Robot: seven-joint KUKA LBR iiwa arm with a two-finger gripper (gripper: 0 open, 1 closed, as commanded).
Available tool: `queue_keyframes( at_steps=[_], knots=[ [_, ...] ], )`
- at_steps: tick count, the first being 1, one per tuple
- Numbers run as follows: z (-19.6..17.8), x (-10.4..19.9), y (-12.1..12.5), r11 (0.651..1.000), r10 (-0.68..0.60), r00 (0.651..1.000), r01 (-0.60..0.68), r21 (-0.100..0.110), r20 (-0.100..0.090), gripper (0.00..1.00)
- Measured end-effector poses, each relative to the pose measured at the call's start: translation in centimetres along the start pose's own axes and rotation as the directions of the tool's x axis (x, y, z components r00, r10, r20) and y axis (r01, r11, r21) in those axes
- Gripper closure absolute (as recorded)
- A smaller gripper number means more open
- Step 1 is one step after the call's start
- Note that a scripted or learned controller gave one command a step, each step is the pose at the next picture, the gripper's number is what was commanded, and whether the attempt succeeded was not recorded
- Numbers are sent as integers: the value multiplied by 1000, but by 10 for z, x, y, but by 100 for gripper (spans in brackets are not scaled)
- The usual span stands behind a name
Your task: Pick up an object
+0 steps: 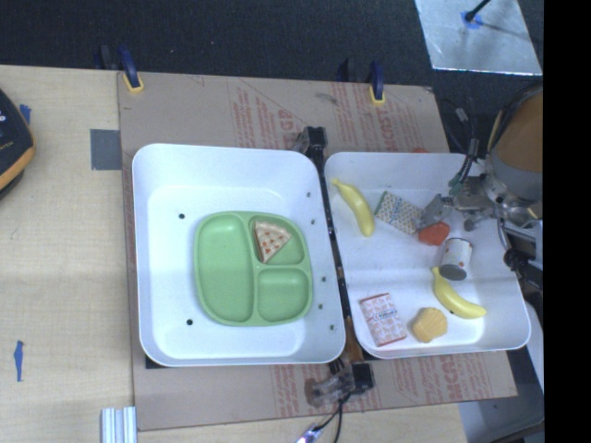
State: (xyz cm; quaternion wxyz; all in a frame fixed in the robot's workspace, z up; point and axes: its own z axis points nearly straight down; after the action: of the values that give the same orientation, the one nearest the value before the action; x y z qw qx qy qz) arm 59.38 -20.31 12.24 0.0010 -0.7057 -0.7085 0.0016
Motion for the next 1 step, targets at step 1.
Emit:
queue_keyframes(
  at_steps=[1],
  knots=[
    [31,20,8,1000,-1,1000,1,1,-1,0]
  ],
)
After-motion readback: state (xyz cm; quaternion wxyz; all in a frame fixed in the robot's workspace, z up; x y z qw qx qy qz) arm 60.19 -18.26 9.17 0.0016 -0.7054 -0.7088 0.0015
